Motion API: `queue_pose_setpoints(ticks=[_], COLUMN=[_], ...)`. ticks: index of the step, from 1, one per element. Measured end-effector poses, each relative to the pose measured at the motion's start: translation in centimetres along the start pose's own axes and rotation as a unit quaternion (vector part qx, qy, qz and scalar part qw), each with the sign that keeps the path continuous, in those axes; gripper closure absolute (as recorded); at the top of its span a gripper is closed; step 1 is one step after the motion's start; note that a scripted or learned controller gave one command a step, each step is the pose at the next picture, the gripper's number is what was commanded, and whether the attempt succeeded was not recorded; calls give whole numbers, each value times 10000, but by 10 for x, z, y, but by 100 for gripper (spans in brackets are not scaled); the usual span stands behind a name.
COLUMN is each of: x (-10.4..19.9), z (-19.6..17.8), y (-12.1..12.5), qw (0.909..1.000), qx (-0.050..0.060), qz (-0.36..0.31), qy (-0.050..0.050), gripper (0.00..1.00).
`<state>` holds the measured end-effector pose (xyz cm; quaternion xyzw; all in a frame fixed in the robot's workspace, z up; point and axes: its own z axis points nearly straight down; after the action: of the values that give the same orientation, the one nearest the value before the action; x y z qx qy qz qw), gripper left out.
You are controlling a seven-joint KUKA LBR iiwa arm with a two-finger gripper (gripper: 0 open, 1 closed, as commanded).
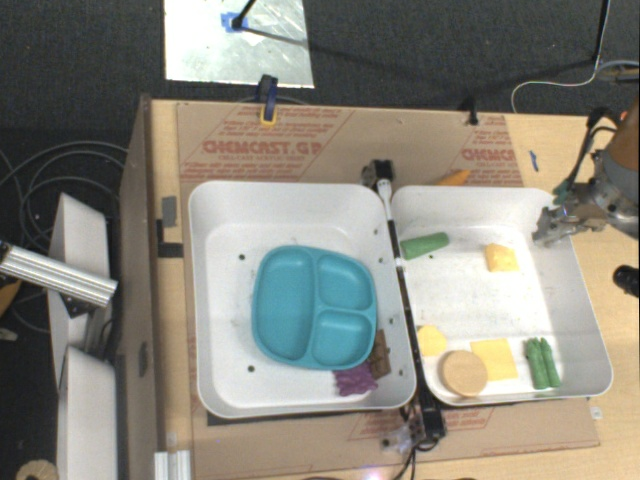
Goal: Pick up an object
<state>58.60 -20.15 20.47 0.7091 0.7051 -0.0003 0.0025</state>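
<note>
The right bin (pixel 560 298) holds a green cylinder (pixel 424 245) near its left wall and a small yellow block (pixel 501 258) further right. Along its near edge lie a yellow piece (pixel 432 341), a tan round disc (pixel 465 372), a flat yellow square (pixel 495 359) and a green ridged piece (pixel 542 362). My gripper (pixel 553 226) hangs at the right bin's far right rim, up and right of the small yellow block, with nothing seen held in it.
The left bin (pixel 220 268) holds a teal divided plate (pixel 314 307), with a purple piece (pixel 352 380) and a brown piece (pixel 381 356) at its near right. An orange stick (pixel 453 178) lies behind the bins. A black clamp (pixel 382 176) sits between them.
</note>
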Motion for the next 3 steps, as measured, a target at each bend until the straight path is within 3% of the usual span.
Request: queue_pose_setpoints(ticks=[1,2,3], x=[56,58,59], z=[-14,-5,7], y=[36,41,29], qw=[10000,10000,10000], qx=[-12,2,11], qz=[-75,-52,-36], qy=[21,14,15], gripper=[100,100,100])
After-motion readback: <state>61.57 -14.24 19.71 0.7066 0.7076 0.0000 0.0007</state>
